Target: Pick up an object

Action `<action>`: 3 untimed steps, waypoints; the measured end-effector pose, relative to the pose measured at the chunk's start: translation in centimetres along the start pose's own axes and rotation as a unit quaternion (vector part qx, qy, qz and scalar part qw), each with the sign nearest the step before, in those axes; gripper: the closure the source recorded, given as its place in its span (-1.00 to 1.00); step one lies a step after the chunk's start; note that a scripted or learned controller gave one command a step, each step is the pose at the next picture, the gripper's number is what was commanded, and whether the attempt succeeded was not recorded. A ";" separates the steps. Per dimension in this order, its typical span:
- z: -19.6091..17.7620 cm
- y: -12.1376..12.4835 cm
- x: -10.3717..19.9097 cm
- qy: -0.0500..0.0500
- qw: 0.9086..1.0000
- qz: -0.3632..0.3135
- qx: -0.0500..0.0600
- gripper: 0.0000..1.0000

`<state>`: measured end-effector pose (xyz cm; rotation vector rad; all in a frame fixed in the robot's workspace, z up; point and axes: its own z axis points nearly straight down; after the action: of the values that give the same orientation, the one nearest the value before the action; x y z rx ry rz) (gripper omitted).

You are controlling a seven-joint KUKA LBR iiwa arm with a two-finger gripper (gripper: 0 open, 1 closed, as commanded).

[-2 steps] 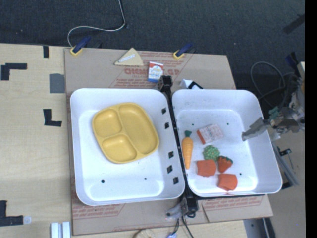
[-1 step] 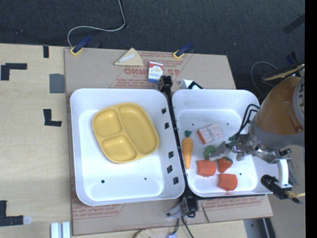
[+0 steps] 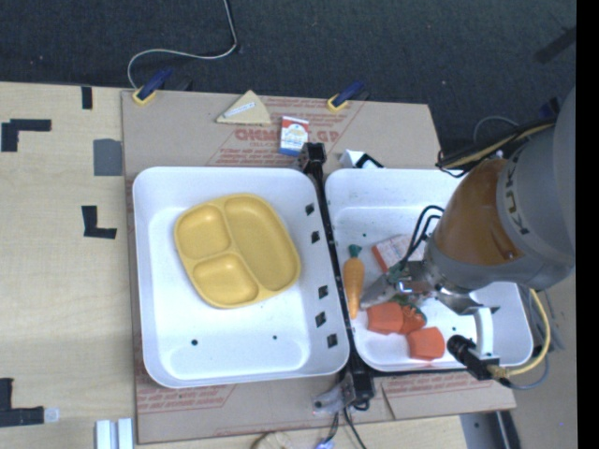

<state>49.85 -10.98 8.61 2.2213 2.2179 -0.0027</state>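
Observation:
My gripper [image 3: 391,288] reaches down into the right bin [image 3: 402,187], just right of an orange carrot [image 3: 353,284] with a green top lying along the bin's left wall. A red-orange rounded piece [image 3: 386,320] lies directly under and in front of the gripper. An orange block [image 3: 427,344] rests near the bin's front edge. A small red and white packet [image 3: 387,251] lies just behind the gripper. The wrist hides what is directly beneath it.
The left bin [image 3: 154,279] holds a yellow divided plate [image 3: 236,249]. A small red and white carton [image 3: 294,136] and a tan wedge [image 3: 247,108] lie on the cardboard behind the bins. A black divider [image 3: 325,241] with clips separates the bins.

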 end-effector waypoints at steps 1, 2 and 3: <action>-3.9 9.2 -1.1 0.001 1.000 -0.001 0.000 -1.00; 0.0 4.6 -3.9 0.000 1.000 0.000 -0.001 -1.00; -1.2 4.8 -3.7 0.002 1.000 -0.001 -0.003 1.00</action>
<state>54.68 -14.68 9.85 2.2167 2.2196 0.0088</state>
